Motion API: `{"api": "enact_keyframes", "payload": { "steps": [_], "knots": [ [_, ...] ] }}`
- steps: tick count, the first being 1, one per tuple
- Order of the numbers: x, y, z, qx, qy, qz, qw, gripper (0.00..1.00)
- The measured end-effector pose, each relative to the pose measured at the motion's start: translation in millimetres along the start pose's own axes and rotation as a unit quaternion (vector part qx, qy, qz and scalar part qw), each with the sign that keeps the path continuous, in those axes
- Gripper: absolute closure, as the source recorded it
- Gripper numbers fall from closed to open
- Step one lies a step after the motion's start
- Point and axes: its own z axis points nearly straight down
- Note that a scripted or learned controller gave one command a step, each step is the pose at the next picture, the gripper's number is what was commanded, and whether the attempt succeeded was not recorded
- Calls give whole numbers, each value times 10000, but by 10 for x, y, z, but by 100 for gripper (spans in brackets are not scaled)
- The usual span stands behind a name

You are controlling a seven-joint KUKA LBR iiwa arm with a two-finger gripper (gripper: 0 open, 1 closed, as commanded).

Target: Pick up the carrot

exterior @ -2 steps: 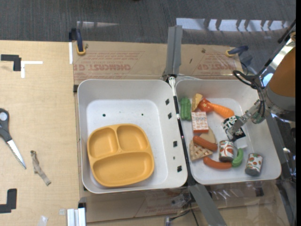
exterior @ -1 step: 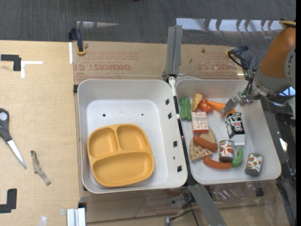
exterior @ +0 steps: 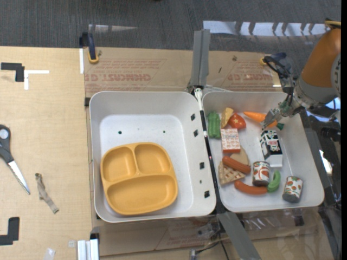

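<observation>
Hovering our pincer (exterior: 272, 119) at the carrot (exterior: 255, 115) tip, top of the right bin (exterior: 312, 145), beside the tomato (exterior: 237, 121). Can't tell its state. We judge the angle suits the carrot's free end.

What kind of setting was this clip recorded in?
Most likely a robotics lab bench: two white bins sit on taped-down cardboard, toy food such as a carrot fills the right bin, and scissors lie on the wooden worktop.
</observation>
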Motion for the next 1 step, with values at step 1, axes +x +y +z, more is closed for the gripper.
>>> {"api": "enact_keyframes", "payload": {
  "steps": [1],
  "knots": [
    [414,381,-684,13,15,628,9980,100]
  ]
}}
